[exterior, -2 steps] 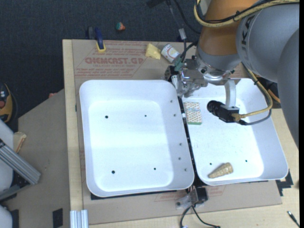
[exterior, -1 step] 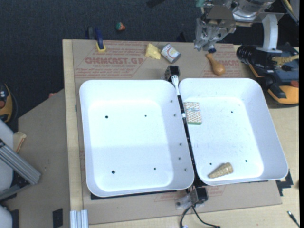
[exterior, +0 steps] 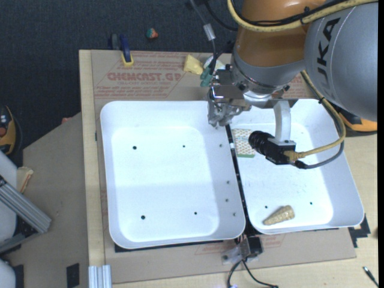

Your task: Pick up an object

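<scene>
Tabletop [exterior: 150, 80]: tan board printed "CHEMCAST", dark floor around it.
Bins: left bin [exterior: 168, 173] and right bin [exterior: 312, 188] side by side, touching.
Objects: tan cone-shaped shell [exterior: 279, 215] near right bin's front edge; green-edged mesh sponge [exterior: 242, 141] by the divider.
End effector [exterior: 221, 116]: over the bins' shared rear edge; opening cannot be told.

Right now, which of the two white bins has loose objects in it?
The right bin, under the arm. It holds a tan cone-shaped piece near its front edge and a green-edged mesh pad by the divider.
</scene>
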Action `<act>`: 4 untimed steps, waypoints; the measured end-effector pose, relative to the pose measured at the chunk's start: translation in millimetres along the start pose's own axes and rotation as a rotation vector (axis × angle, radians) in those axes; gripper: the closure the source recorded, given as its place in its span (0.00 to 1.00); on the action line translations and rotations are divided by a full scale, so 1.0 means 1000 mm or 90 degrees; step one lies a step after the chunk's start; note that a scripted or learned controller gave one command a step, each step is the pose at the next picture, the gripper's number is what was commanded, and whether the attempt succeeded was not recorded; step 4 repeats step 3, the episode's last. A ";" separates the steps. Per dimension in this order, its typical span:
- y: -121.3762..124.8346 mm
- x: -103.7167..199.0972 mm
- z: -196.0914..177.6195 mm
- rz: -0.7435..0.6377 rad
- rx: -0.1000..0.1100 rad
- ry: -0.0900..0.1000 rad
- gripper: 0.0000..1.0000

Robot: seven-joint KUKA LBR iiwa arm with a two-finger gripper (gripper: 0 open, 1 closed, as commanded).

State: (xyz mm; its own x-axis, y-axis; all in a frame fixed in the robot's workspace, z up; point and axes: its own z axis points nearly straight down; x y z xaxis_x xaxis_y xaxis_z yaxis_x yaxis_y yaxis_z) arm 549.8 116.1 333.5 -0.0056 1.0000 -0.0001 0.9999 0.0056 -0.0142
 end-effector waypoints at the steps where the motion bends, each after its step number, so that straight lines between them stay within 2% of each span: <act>1: 0.021 0.083 0.031 -0.001 -0.008 0.001 1.00; 2: 0.007 0.095 -0.017 0.002 -0.012 0.002 1.00; 3: -0.034 0.095 -0.048 0.002 -0.010 0.001 1.00; 4: -0.034 0.095 -0.048 0.002 -0.010 0.001 1.00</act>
